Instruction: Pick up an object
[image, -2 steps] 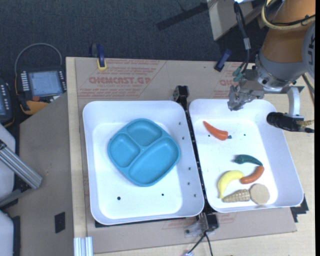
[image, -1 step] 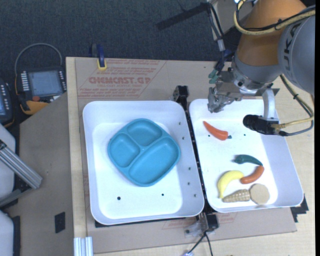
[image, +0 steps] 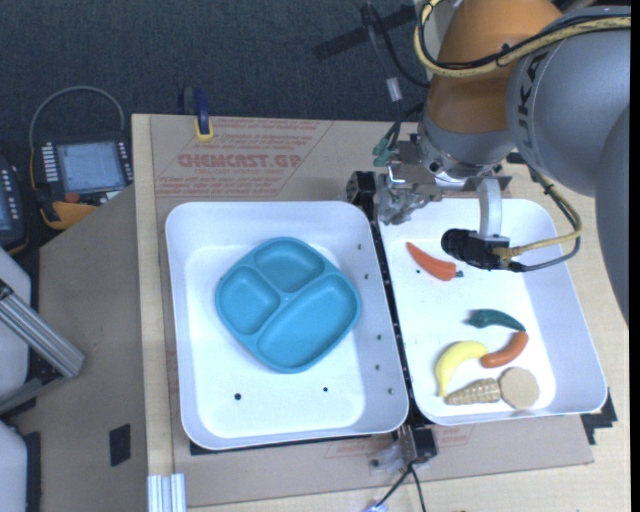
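Camera view had the claw (image: 408, 200) hovering at the right bin's (image: 570, 300) top-left corner, couldn't tell its state, while the chili (image: 432, 262) lay just below it, probably light, slick plastic, best pinched across its middle.
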